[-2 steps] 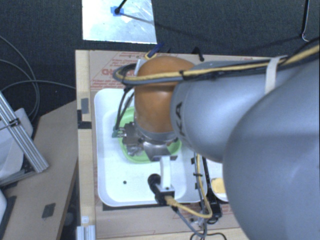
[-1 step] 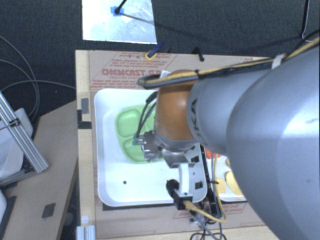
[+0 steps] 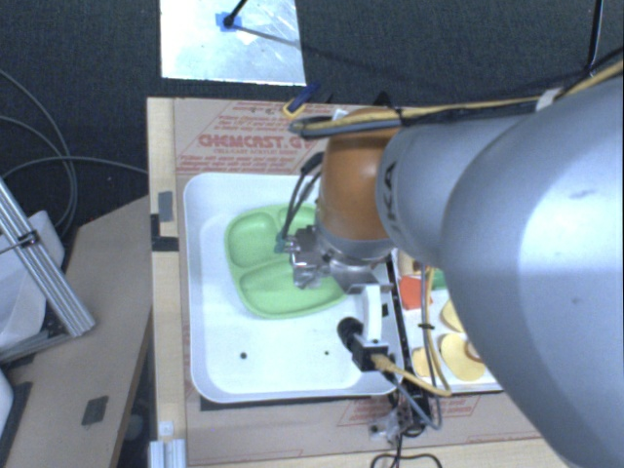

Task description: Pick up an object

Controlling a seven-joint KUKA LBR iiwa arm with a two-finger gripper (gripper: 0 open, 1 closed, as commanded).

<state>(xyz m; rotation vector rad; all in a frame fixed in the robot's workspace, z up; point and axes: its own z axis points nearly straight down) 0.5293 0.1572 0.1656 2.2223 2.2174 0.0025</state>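
Note:
A light green divided dish lies in the left white bin, toward its back half. My gripper hangs under the orange wrist band, right over the dish's right edge, and seems to touch or nearly touch it. The wrist body hides the tips. The big grey arm covers most of the right bin.
In the right bin, beside the arm, I glimpse yellow and orange pieces and a red-orange item. Both bins rest on a printed cardboard sheet. Black cables dangle near the divider. An aluminium frame stands off to the left.

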